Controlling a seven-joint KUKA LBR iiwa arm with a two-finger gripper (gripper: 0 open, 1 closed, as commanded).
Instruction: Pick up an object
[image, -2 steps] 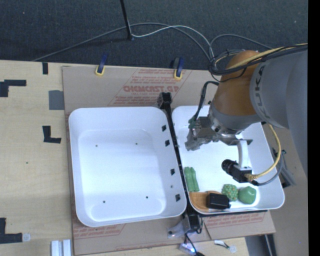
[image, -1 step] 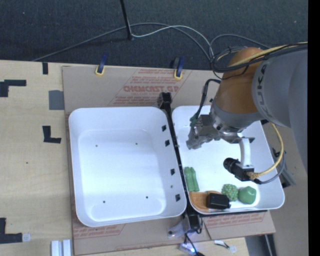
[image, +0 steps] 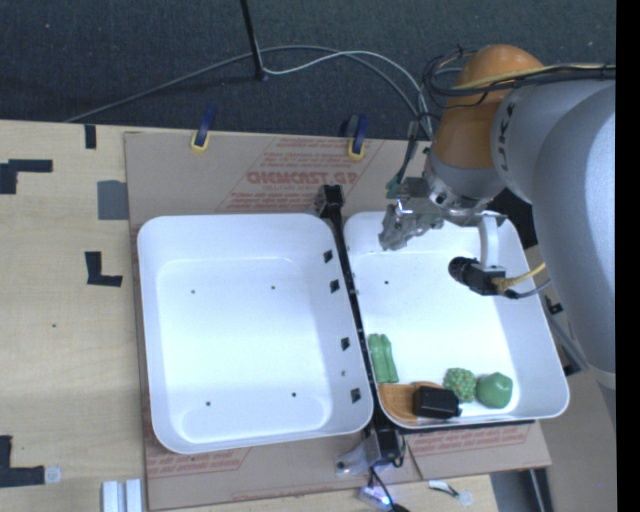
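Observation:
My gripper (image: 396, 236) hangs over the far left corner of the right bin (image: 450, 310), well above its floor. Nothing shows between its fingers. The objects lie at the bin's near edge, far from the gripper. A long green piece (image: 382, 358) rests by the left wall. A wooden brown piece (image: 398, 400) sits at the near left corner with a black block (image: 435, 402) on top of it. Beside them are a bumpy light-green object (image: 460, 382) and a smooth green one (image: 494, 389).
The left bin (image: 240, 330) stands beside the right one, with a black divider (image: 345, 290) between them. Both rest on a cardboard sheet (image: 280, 170) clamped at the back. The grey arm (image: 560, 180) covers the right bin's far right side. Cables trail behind.

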